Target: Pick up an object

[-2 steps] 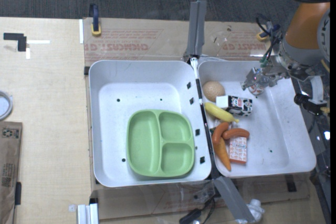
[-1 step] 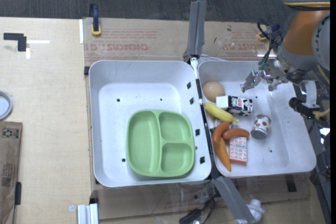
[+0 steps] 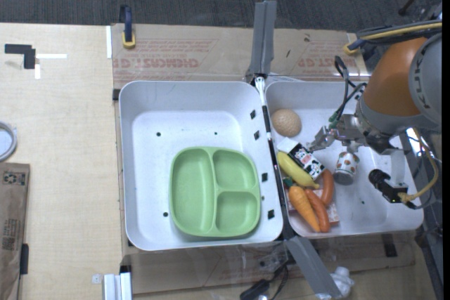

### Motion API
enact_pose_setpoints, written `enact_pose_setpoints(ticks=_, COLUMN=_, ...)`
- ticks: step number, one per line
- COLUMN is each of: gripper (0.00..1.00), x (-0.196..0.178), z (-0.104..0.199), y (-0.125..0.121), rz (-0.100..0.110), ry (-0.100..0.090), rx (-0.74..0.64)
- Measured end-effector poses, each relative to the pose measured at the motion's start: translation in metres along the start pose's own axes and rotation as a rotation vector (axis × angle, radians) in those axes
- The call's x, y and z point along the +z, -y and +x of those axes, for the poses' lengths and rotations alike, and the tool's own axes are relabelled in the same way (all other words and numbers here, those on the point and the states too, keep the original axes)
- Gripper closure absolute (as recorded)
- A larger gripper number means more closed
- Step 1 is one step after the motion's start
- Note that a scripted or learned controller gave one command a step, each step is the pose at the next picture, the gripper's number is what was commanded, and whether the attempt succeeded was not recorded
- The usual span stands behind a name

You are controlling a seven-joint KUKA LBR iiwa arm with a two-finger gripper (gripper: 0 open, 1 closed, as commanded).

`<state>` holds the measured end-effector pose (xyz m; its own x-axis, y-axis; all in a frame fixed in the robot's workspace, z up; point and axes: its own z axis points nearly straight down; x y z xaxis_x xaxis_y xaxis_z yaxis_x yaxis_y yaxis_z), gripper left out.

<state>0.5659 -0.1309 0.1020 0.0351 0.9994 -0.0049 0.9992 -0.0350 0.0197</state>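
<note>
Two shallow white bins are sitting side by side on the bench. The left bin (image 3: pixel 140 151) is holding a green divided plate (image 3: pixel 214 191), lying flat toward its near right part with three compartments showing.

The right bin (image 3: pixel 365 218) is holding the loose things, mostly gathered along its left side. A tan, speckled egg-shaped ball (image 3: pixel 286 122) is lying toward the far left. Nearer than that, a banana (image 3: pixel 294 170) is lying at a slant, with a small black-and-white box (image 3: pixel 307 161) touching its right side. Nearer still, two carrots (image 3: pixel 309 207) are lying side by side, and a reddish sausage (image 3: pixel 327 186) is resting just to their right. A small white cup with dark markings (image 3: pixel 346 166) is standing near the middle of the bin, a little to the right of the box.

The arm is reaching in from the right, its orange band hanging over the far right part of the bin. The gripper (image 3: pixel 336 140) is hovering just beyond the cup, between the ball and the cup, over the bin floor. Its metal parts are blurring together here, so whether the jaws are wide or narrow is something I cannot tell, and nothing is visibly sitting between them.
</note>
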Motion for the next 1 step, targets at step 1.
enact_pose_setpoints(ticks=1, gripper=0.0, x=0.0101, z=-0.0591, y=0.0602, rz=0.02, ry=-0.006, rx=-0.157)
